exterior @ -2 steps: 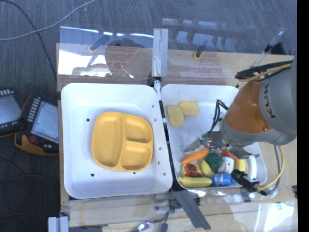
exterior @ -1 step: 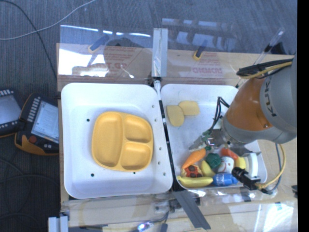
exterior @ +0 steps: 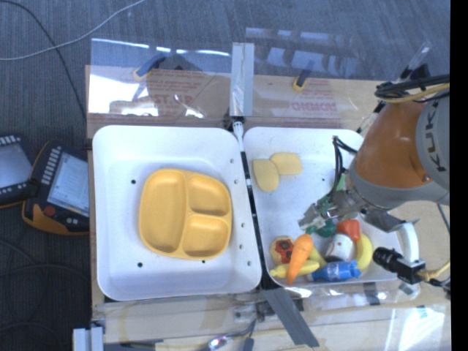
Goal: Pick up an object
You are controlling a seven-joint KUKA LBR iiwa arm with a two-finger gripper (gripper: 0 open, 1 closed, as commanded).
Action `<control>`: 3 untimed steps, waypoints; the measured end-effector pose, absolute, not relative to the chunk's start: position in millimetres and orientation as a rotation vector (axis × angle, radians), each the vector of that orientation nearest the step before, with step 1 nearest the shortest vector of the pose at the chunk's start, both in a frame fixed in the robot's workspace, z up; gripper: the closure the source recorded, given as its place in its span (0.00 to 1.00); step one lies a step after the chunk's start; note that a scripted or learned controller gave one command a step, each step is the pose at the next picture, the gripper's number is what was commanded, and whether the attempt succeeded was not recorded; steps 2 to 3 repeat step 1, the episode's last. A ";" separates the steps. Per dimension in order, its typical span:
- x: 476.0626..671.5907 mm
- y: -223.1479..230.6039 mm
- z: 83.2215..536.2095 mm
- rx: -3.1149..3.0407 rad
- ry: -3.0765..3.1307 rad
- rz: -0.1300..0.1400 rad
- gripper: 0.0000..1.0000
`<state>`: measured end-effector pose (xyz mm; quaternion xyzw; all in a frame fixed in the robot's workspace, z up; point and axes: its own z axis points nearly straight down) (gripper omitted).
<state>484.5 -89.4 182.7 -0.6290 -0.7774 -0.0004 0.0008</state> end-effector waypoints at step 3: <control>523.9 -65.2 231.4 -2.011 -2.413 0.003 1.00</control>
